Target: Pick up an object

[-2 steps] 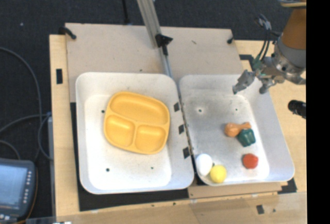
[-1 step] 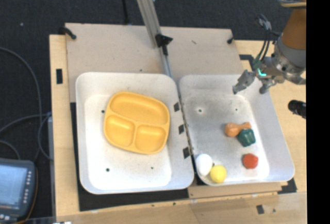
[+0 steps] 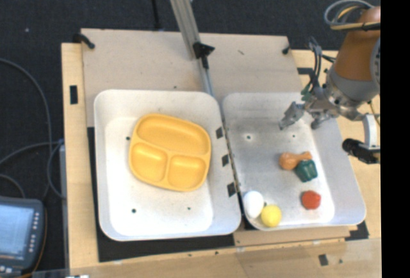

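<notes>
My gripper hangs over the upper right part of the right bin, its two grey fingers spread apart with nothing between them. Below it lie an orange piece and a green piece, touching each other. A red piece sits nearer the front right. A white ball and a yellow ball rest together at the bin's front left corner. The gripper stands well above and apart from all of them.
The left bin holds a yellow divided plate. A slanted metal pole rises behind the bins. A monitor sits off the bench at the lower left, beside loose cables.
</notes>
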Robot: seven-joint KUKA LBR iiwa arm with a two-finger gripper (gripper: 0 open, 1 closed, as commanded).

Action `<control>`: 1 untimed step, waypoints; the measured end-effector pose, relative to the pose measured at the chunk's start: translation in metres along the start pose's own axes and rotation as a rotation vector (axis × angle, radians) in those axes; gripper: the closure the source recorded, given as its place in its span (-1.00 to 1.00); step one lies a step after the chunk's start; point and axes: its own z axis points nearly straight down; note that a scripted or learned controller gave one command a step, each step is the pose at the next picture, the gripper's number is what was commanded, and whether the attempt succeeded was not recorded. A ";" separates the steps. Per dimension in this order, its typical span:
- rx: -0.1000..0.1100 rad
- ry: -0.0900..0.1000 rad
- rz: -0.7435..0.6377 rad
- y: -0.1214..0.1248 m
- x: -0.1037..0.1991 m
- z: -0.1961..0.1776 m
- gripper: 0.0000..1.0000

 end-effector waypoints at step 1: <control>-0.002 -0.001 0.002 0.000 -0.001 0.042 -1.00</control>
